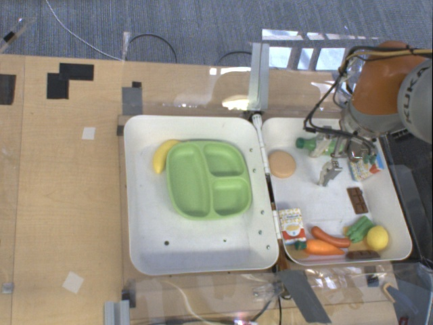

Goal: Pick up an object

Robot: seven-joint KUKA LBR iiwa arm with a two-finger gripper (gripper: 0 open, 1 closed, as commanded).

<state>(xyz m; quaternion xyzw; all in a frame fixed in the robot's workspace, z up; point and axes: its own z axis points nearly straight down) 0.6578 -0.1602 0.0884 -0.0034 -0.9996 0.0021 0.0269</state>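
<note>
smooth white bin (203,256), glossy green compartment plate (206,179)

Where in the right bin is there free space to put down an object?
Bare floor lies in the right bin between the cookie, the tool, the chocolate bar and the small carton. The near edge is crowded: carrot, lemon.

A pale wooden surface (61,181) carries two shallow white plastic bins, the left bin (196,256) touching the right bin (399,242) along a shared edge. Black rectangular patches (67,78) mark the surface's far left corner. Behind it lies blue-grey carpeted floor (203,5), crossed by a thin white cable (71,29). A metal frame with clear panels (304,53) stands behind the right bin.
</note>
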